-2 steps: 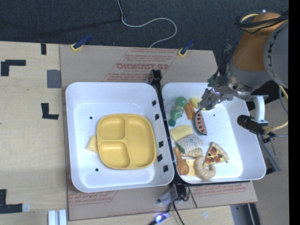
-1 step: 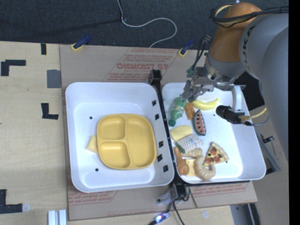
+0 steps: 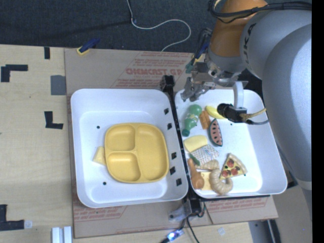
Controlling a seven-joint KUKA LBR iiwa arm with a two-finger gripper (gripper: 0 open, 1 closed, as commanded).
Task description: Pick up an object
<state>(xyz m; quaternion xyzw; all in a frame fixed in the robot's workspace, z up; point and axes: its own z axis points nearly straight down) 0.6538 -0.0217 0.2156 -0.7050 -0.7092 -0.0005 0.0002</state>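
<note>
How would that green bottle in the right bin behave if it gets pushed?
The green bottle lies on its side and looks rounded, so it would probably roll. It looks like a small plastic toy, likely light. It lies close to other items, so it may nudge them.

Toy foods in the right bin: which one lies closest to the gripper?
The green bottle, at the bin's upper left just below the gripper; the banana, watermelon slice and pizza slice lie farther off.

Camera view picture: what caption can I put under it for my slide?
Robot gripper hovers above toy food in the right bin; a yellow plate sits in the left bin.
</note>
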